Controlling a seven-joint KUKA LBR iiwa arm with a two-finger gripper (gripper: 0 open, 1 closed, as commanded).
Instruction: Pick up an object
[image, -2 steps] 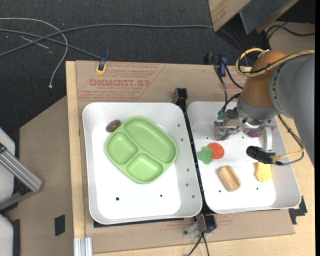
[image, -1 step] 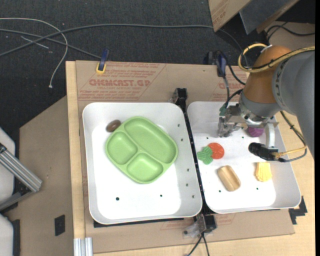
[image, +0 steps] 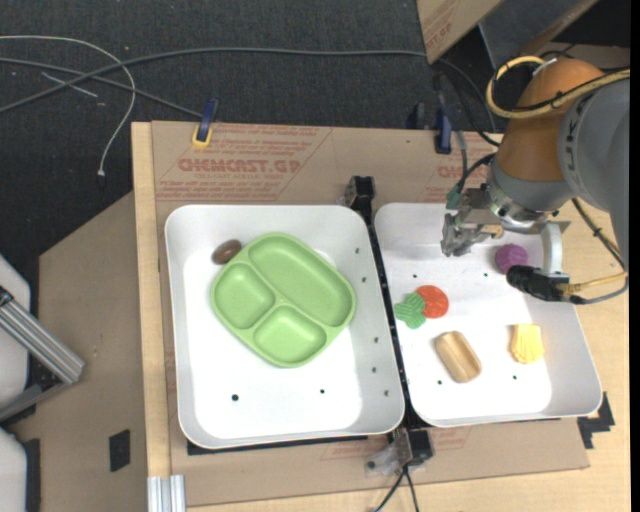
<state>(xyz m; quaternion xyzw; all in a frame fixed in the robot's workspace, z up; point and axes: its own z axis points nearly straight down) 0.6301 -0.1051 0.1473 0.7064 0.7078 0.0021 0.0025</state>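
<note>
- Bench seen from above at a slant, bearing two shallow white bins side by side: the left bin holds a green divided plate with a small brown lump just beside its upper left edge.
- Right bin holds the loose things the task could mean: a purple piece near the upper right, a red and green toy vegetable by the bin's left wall, a tan bread-like roll toward the front, and a yellow ridged piece to its right.
- Gripper hangs over the upper part of the right bin, pointing down at bare floor, with the purple piece near it; nothing lies between its tips, and whether they stand parted or closed I cannot tell.
- Handling (a judgement): these look like light, hollow plastic play food, stiff but smooth, so apt to slip or skid away if pinched off-centre.
- Best hold: the tan roll across its narrower width, since it lies well apart from the walls; the purple piece is nearest but small and rounded.
</note>
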